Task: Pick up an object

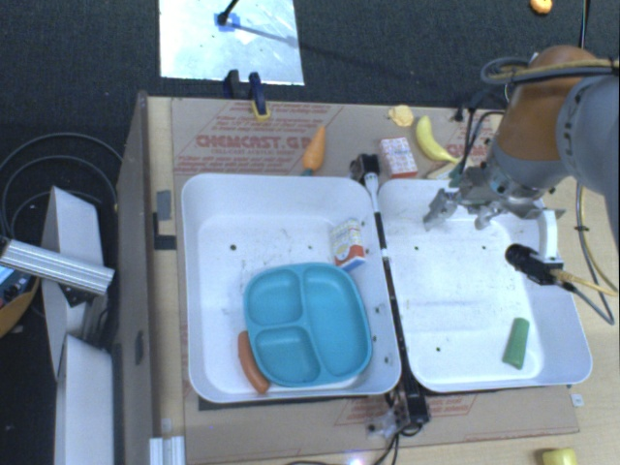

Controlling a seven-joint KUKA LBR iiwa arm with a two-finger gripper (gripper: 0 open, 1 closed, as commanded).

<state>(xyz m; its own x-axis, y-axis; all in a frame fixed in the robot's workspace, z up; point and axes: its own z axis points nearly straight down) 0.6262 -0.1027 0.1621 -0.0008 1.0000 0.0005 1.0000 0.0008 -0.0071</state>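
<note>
My gripper hangs over the back part of the right bin, its two fingers spread open with nothing between them. A green cylinder lies near the front right corner of that bin, well away from the gripper. In the left bin sits a blue divided plate. An orange sausage lies at the plate's front left edge, and a small white carton stands just behind the plate.
Behind the bins on the cardboard lie a carrot, a small pink box, a banana and a yellow bit. An orange ball rests on the dark floor at the back right.
</note>
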